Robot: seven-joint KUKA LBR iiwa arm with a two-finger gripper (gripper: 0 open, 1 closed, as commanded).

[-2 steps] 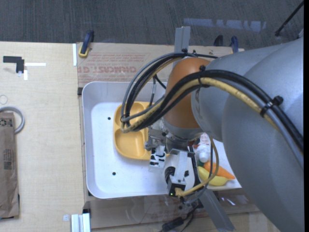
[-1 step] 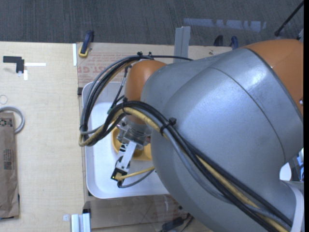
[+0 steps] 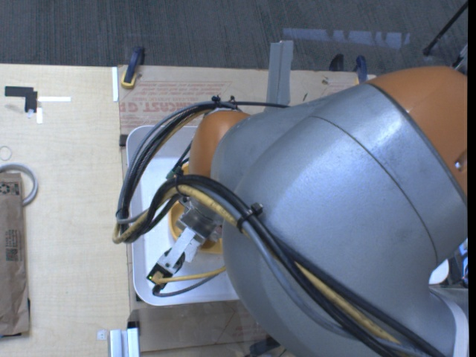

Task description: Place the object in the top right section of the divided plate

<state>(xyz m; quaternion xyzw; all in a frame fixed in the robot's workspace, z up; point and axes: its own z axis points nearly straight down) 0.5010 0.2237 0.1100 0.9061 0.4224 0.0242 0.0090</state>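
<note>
The grey arm with its orange band covers most of the view and hides nearly everything beneath it. My gripper (image 3: pixel 195 227) is low inside the left white bin (image 3: pixel 143 199), wrapped in black and yellow cables. A curved yellow-orange edge, apparently the divided plate (image 3: pixel 175 223), peeks out from under the wrist. Its sections are hidden. No loose object shows in the bin's exposed part.
A brown cardboard sheet (image 3: pixel 178 97) lies behind the bin, with a blue clamp (image 3: pixel 134 65) at its left corner. A grey post (image 3: pixel 280 71) stands at the back. The pale wooden bench (image 3: pixel 67 192) stretches left, with a brown paper bag (image 3: pixel 11 251) at its edge.
</note>
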